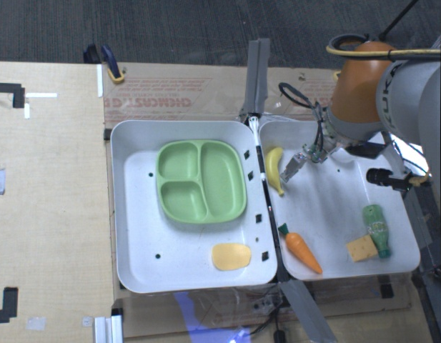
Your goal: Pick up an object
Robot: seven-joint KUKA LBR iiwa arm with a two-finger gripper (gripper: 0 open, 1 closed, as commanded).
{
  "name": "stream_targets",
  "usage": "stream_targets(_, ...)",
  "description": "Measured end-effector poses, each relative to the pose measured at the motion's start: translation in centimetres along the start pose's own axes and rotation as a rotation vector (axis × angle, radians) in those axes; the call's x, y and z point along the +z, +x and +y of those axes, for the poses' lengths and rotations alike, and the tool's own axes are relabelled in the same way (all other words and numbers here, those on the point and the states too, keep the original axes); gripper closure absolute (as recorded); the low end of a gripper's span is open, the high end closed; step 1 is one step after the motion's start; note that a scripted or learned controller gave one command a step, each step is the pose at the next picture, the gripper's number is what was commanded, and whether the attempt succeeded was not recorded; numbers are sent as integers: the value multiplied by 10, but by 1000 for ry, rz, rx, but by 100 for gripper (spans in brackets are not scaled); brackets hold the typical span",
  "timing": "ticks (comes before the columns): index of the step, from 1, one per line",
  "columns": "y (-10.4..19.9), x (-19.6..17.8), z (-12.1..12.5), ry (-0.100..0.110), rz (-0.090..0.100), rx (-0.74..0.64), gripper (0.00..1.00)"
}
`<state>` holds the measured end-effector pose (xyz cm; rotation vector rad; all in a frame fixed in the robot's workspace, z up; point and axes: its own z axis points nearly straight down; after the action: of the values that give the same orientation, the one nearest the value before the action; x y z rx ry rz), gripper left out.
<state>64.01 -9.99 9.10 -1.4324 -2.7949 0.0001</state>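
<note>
Mostly smooth plastic: curved banana (275, 168), tapered carrot (303, 252); metal fingers (294, 166) beside banana, state unclear.

The grey arm enters from the frame's upper right (orange band showing). Its gripper (291, 168) angles down-left, right of centre.

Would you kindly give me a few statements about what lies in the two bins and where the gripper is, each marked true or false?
1. The green divided plate lies in the left bin. True.
2. The carrot lies on the plate. False: it lies in the right bin, near its left wall.
3. The gripper is beside the banana. True.
4. The green bottle stands upright. False: it lies on its side, next to the yellow block.
5. The pale yellow piece lies in the right bin. False: left bin.
</note>
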Motion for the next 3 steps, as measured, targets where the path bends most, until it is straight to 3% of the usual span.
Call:
stream_targets(1, -14, 0, 14, -1, -1, -19, 0)
stream_targets(2, -11, 0, 15, -1, -2, 86, 0)
stream_targets(3, -11, 0, 16, 1, -2, -53, 0)
